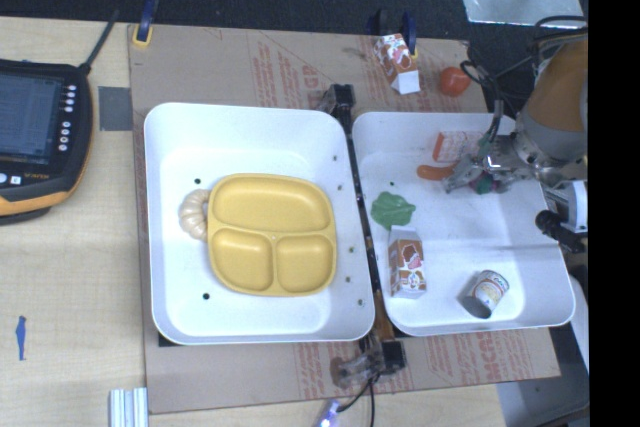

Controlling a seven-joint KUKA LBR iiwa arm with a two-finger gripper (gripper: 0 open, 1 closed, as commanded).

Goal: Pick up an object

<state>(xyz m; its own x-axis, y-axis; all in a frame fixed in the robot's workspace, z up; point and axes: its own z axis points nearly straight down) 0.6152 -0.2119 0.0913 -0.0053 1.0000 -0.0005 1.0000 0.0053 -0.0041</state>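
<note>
My gripper (470, 177) reaches in from the right over the right bin (520, 315), low near its upper middle. Just left of its tips lie an orange carrot-like piece (436, 172) and a second orange piece (439, 147). A green leafy toy (392, 209) rests further left in that bin. A small brown-and-white carton (406, 266) sits near the bin's front left, and a small tin can (485, 293) lies on its side at the front right. I see nothing held between the tips.
The left bin (170, 215) holds a yellow divided plate (270, 233) with a beige round object (193, 213) at its left edge. Outside the bins, behind them, stand a small carton (396, 60) and a red tomato-like ball (454, 81). A teach pendant (40, 135) lies far left.
</note>
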